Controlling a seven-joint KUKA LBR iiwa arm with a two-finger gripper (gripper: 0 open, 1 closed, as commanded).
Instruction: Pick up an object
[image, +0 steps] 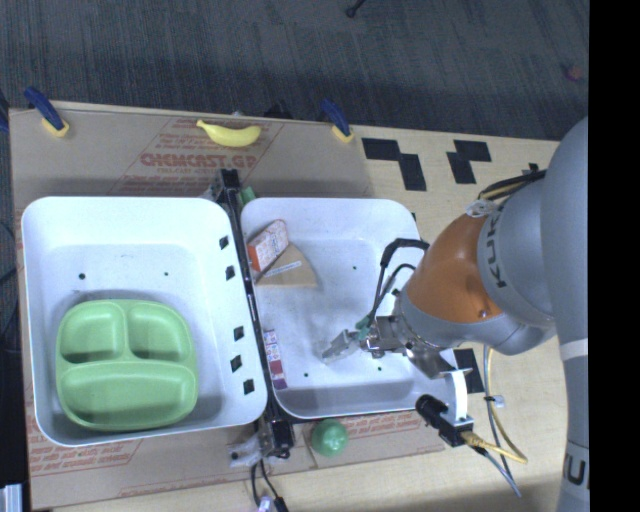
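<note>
We see a table (400, 160) covered in flat brown cardboard with faded red print, carrying two shallow white plastic bins side by side. The left white bin (120, 225) has smooth, rounded walls and holds a pale green plastic tray (125, 363) with three moulded compartments and soft corners, lying in its near half. The right white bin (330, 215) meets the left one along a black clipped seam. Over its right side hangs the grey arm (540, 250), a matte rounded casing with a glossy orange band (455, 275) above the wrist. Below that band the metallic claw (340, 345) reaches down to the bin floor near the middle; we cannot tell whether its fingers are spread or closed.

In the far left part of the right bin lies an orange and white printed packet (268, 246), touching a tan wedge-shaped piece (290, 272) just beside it. Both lie well apart from the claw.

On the cardboard beyond the bins rests a curved yellow banana-shaped object (229, 131). A small green ball (328, 437) sits just in front of the right bin.
</note>
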